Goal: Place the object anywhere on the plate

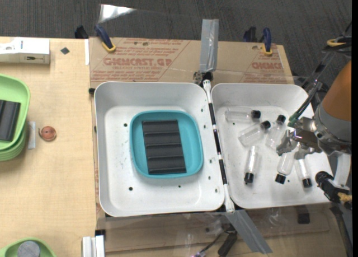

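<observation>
Vials point(250, 167) lie scattered under your gripper point(292, 140) | jaws: cannot tell | teal plate point(193, 138) sits well left, next bin.

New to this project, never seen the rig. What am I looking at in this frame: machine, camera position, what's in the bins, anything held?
One camera, fixed above the bench, looks down at a slant. The machine is a robot arm coming in from the right of the picture; its gripper is low over the right bin, among the clear vials with black caps scattered there. Whether a vial sits between its fingers cannot be made out, so I would not call anything held. The left bin holds a teal plate with a black ribbed insert; that plate is where an object should end up. Off to the left of the bench is a green tray, not part of the job.
</observation>
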Controlling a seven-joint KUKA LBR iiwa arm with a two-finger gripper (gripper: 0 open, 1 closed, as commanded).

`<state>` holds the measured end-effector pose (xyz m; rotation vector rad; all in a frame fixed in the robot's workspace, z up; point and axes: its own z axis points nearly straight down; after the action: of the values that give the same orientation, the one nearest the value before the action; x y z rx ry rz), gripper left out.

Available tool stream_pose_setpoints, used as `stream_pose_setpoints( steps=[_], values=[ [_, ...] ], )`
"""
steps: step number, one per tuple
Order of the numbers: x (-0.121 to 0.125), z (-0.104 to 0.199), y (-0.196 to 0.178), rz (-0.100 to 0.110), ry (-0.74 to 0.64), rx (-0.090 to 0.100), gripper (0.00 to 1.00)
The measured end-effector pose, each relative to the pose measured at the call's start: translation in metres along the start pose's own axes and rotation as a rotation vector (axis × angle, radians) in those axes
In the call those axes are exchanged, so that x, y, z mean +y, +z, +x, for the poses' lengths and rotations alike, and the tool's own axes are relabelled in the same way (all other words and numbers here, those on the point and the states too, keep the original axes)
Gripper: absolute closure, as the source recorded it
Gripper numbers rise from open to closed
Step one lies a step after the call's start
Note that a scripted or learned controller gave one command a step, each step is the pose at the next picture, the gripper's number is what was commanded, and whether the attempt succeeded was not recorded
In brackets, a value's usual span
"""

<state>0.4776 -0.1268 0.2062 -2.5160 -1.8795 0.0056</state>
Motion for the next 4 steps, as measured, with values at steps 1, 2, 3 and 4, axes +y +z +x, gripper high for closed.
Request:
stream_pose_setpoints(
  steps=[1,2,3,4],
  values=[
    [-0.026,0.088,-0.016,-0.001,-0.218,0.000,1.00],
    [-0.027,0.174,0.016,0.001,-0.281,-0.001,1.00],
    [-0.027,0.174,0.016,0.001,-0.280,-0.001,0.00],
    [-0.026,0.173,0.008,0.004,-0.281,-0.003,1.00]
  ],
)
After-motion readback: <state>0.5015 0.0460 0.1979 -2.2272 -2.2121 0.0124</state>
